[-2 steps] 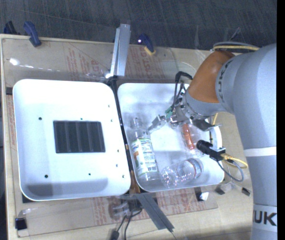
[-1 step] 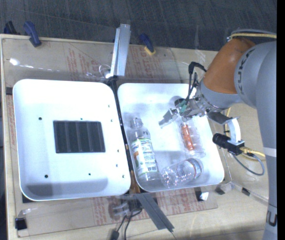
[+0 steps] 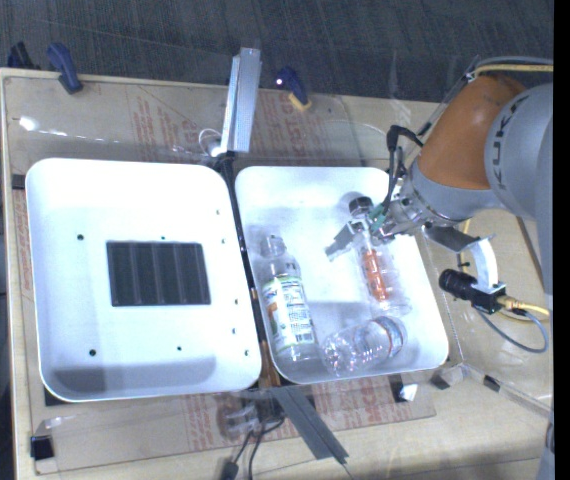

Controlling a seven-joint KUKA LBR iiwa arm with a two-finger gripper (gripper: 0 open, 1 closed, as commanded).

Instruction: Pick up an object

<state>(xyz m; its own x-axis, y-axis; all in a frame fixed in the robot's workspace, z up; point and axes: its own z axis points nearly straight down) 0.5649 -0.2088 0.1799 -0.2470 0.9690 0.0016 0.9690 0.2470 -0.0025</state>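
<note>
Two shallow, glossy white plastic bins with rounded corners sit side by side on a pale wooden bench (image 3: 115, 98) covered by clear sheeting with faint red print too small to read. The left bin (image 3: 55, 218) has a dark ribbed rectangular panel (image 3: 158, 273) set in its floor. The right bin (image 3: 305, 193) holds three clear plastic bottles: one with a green, white and orange label (image 3: 285, 306), its wording illegible, lying along the bin's left wall; a crumpled unlabelled bottle (image 3: 363, 344) lying near the front edge; and a slim bottle with reddish-orange contents (image 3: 378, 276) lying toward the right side. The gripper (image 3: 353, 236) hangs low over the right bin, just above the reddish bottle's upper end; whether its claw is released or clenched cannot be told. White lettering reading "KUKA" marks the grey arm (image 3: 510, 158) beside its orange band.
</note>
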